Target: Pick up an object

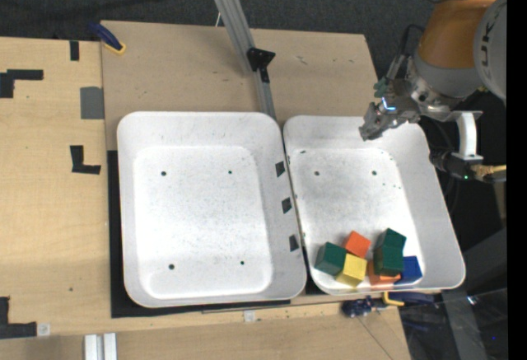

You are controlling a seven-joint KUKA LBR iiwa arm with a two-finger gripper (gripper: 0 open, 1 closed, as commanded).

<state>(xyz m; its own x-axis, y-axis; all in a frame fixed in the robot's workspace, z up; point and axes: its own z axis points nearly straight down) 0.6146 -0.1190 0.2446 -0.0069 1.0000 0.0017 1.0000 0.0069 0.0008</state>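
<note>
Camera view: my gripper (372, 126) hangs far from the blocks (368, 259); its grip I can't tell; nothing picked yet.

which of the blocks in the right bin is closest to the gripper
The orange block. It lies at the top of the cluster, on the side facing the gripper; the green, yellow and blue blocks lie lower or farther right.
</note>
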